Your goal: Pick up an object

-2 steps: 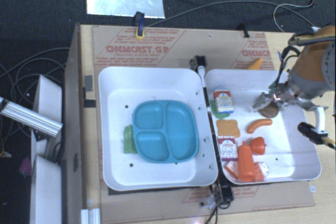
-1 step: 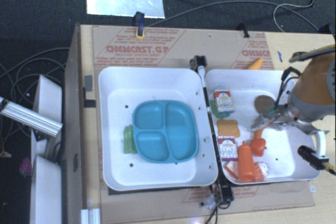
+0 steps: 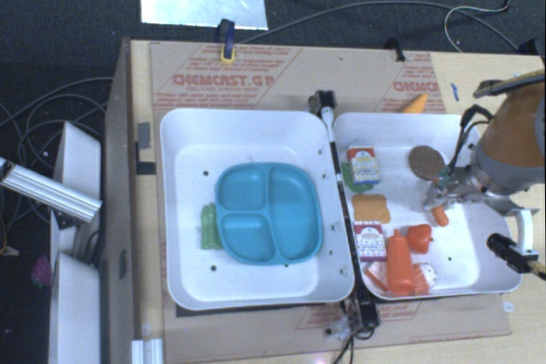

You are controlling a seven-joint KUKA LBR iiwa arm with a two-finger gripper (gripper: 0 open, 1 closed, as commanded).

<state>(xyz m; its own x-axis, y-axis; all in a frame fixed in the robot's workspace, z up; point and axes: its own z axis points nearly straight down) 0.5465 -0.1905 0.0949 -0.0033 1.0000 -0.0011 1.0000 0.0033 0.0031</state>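
Two shallow white bins are seen side by side on the bench. In the left bin (image 3: 183, 149) a blue divided plate (image 3: 269, 213) is laid near the middle, with a green object (image 3: 209, 227) just beside its left edge. The right bin (image 3: 478, 268) is occupied by several small items: a red, white and green carton (image 3: 363, 167) near the upper left, an orange slab (image 3: 371, 208) below it, a red and white packet (image 3: 368, 239) lower still against the divider, a tall orange bottle (image 3: 398, 262) lying beside that packet, a small red block (image 3: 419, 238) just to the bottle's right, and a white and red piece (image 3: 425, 274) at the bin's lower edge. A brown round disc (image 3: 426, 161) is seen toward the upper middle of the bin. The arm is brought in from the right, and the gripper (image 3: 441, 202) is lowered into the right bin below the disc, with a small orange piece (image 3: 439, 216) seen at its tip; whether that piece is clasped cannot be told, as the tip is too small and blurred. An orange object (image 3: 415, 104) is left on the cardboard outside the bins, above the right one.
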